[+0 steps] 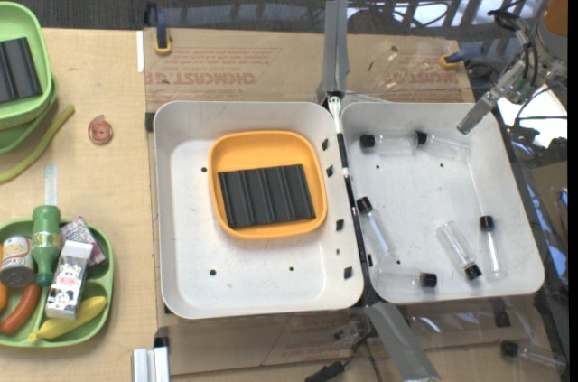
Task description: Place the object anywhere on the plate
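An orange square plate [226,156] sits in the left bin [181,272]. A dark grey ridged slab [267,196] lies flat on the plate, covering most of its middle. My gripper [471,122] hangs at the far right, above the back right corner of the right bin [515,281]. It is far from the plate and the slab, and nothing shows in its grasp.
Several clear tubes with black caps lie scattered in the right bin, such as one [458,249] near the front and one [393,139] at the back. On the bench at left are a green tray [95,321] of toy food and a green bowl [36,55].
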`<state>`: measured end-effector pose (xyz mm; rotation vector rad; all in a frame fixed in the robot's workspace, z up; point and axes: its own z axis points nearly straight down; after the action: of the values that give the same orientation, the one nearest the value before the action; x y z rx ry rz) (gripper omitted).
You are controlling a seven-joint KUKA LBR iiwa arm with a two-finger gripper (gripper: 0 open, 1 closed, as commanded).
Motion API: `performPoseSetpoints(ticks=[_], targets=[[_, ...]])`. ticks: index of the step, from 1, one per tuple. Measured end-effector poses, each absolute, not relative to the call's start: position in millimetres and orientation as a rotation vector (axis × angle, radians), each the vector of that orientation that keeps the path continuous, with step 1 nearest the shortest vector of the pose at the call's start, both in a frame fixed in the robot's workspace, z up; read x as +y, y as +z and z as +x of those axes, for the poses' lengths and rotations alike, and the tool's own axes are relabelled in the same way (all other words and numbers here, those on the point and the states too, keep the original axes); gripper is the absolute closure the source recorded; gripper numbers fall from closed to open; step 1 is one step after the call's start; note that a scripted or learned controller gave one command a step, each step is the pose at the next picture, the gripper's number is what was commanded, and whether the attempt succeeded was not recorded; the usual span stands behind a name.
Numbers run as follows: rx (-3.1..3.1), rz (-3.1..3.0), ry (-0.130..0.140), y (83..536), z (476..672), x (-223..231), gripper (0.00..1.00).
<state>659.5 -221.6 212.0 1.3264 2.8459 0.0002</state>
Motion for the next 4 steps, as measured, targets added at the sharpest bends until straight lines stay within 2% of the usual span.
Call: performPoseSetpoints(ticks=[3, 4], targets=[[3.127, 0.261, 0.001, 197, 645.9, -221, 0.00], [3.129, -0.186, 0.000, 203, 651.9, -205, 0.00]])
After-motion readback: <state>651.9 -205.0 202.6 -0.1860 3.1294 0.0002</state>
